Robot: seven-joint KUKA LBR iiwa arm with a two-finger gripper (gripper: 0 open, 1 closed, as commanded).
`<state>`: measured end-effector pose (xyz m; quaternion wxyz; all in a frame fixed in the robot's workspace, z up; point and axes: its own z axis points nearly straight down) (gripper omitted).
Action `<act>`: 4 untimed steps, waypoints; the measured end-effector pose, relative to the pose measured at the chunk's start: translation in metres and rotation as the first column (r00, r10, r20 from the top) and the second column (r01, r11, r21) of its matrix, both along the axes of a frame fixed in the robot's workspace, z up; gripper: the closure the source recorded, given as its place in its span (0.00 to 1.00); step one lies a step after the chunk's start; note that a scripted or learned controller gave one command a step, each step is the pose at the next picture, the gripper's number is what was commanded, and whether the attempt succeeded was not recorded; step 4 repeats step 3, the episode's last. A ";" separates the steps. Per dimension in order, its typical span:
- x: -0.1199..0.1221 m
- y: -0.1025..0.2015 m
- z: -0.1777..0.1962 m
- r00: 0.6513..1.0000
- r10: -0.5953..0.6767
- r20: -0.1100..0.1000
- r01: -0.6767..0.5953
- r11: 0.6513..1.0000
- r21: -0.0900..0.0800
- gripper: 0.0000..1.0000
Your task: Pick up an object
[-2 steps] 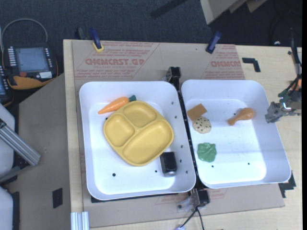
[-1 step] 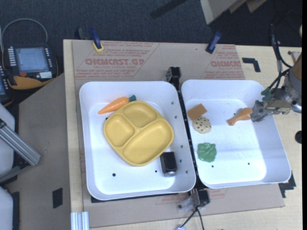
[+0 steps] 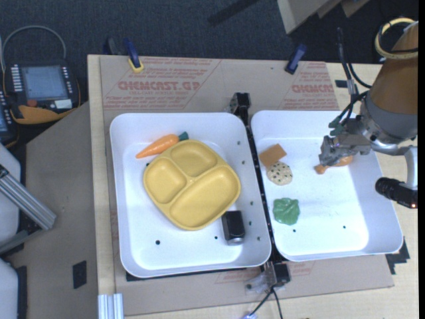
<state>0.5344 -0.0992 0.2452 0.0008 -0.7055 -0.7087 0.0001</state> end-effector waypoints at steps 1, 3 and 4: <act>-0.004 0.051 -0.012 1.000 -0.002 -0.001 0.002 1.000 0.001 1.00; 0.000 0.146 -0.005 1.000 -0.003 0.002 0.003 1.000 -0.001 1.00; 0.000 0.146 -0.005 1.000 -0.003 0.002 0.003 1.000 -0.001 1.00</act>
